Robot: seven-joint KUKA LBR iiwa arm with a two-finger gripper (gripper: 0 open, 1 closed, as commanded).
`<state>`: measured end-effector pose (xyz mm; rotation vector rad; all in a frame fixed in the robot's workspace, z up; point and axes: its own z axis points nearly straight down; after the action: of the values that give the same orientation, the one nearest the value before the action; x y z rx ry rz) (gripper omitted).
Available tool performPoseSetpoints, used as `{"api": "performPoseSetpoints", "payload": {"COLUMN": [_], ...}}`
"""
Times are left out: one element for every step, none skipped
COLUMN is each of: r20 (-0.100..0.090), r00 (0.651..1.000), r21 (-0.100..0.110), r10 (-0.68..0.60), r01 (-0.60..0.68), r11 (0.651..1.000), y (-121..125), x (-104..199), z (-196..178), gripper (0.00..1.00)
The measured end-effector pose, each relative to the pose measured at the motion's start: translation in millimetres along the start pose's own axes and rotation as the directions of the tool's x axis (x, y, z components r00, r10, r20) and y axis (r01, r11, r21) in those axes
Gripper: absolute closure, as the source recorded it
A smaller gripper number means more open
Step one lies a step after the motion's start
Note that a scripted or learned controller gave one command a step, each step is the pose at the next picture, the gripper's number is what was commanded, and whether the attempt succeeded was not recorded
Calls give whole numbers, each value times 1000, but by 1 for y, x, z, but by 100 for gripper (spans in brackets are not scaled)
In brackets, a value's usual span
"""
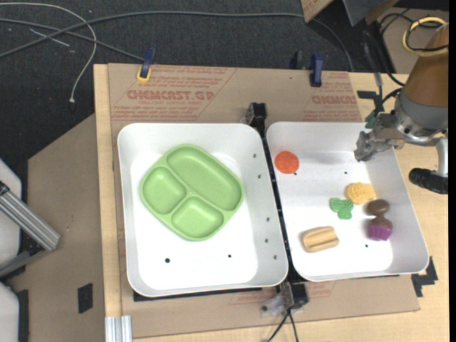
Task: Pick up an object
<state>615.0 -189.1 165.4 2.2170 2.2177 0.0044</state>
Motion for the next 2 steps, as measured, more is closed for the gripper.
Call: {"api": "performPoseSetpoints", "payload": {"r20": [0, -4], "r00": [1000, 1000], "r21": [-1, 7], "r10": [-1, -4], "r01": [1, 4], "r11": [1000, 1000], "y": [2, -5], "x": [0, 43], "z": [-52, -58], "gripper": [100, 100]}}
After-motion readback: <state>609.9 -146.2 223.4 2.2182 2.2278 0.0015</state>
